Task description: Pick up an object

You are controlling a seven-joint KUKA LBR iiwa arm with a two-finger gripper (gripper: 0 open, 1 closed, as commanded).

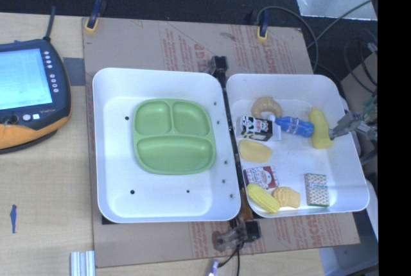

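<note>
Nearest the camera, along the front wall of the right bin (359,204), we list four small items in a row: a red-and-white packet (260,176), a yellow corn cob (262,198), a ridged orange piece (286,196) and a pale patterned packet (316,189).

Behind them, in the same bin: a flat yellow oval piece (255,151), a black-and-white carton (256,128), a tan croissant (265,104), a blue bottle (295,126) lying on its side, and a yellow banana (319,128) lying lengthwise near the right wall.

Left bin (103,140): one green divided plate (173,137), flat in the middle.

Gripper (335,132): it enters at the right edge, low over the right bin, its tip just beside or touching the banana's right side. We cannot tell how its hand stands; the detail is too small.

Progress: we judge the pick not yet done. Every item lies on the bin floor and nothing is lifted. Closing on an item and raising it remain.

Likely target: the banana, smooth, bright yellow, slightly curved, apart from the bottle beside it.
</note>
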